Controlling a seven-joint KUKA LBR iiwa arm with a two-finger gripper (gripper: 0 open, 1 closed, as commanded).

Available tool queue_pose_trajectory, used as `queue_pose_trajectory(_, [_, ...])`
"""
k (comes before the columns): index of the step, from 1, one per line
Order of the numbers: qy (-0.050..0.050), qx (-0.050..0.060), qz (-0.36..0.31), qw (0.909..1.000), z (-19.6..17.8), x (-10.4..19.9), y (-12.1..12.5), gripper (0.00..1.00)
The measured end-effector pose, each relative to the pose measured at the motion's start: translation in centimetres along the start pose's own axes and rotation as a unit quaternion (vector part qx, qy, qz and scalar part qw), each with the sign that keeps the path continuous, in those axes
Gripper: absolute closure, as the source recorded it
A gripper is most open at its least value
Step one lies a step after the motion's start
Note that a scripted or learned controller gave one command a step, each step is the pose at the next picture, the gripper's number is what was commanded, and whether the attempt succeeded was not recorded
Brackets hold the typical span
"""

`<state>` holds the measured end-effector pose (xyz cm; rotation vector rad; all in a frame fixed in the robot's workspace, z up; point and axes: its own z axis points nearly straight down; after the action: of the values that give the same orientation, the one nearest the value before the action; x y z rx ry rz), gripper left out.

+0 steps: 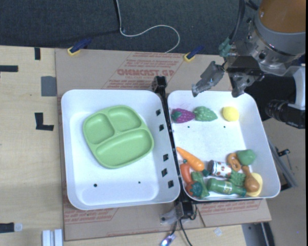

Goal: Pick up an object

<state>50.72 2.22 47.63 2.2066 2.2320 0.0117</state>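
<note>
My gripper (219, 87) hangs above the far edge of the right bin (262, 132), fingers spread apart and nothing between them. Just below it lie a purple grape bunch (182, 115), a green leafy vegetable (205, 114) and a yellow lemon (230, 114) in a row along the bin's far side. An orange carrot (191, 159) lies toward the bin's near left. A heap of toy foods (223, 178) fills the near right corner, with a small bottle, green pieces and orange pieces among them.
The left bin (74, 152) holds a green divided plate (118, 136). A black hinge strip (165, 132) runs between the bins. A white cable (143, 32) loops over the dark cloth at the back. Cardboard lies under both bins.
</note>
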Motion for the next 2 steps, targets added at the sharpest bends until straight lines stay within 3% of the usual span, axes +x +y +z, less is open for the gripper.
queue_pose_trajectory(1, [0.0,0.001,0.0,1.0,-6.26,7.12,-2.34,0.0])
queue_pose_trajectory(2, [-0.002,0.004,0.004,1.0,-6.85,6.72,-2.19,1.0])
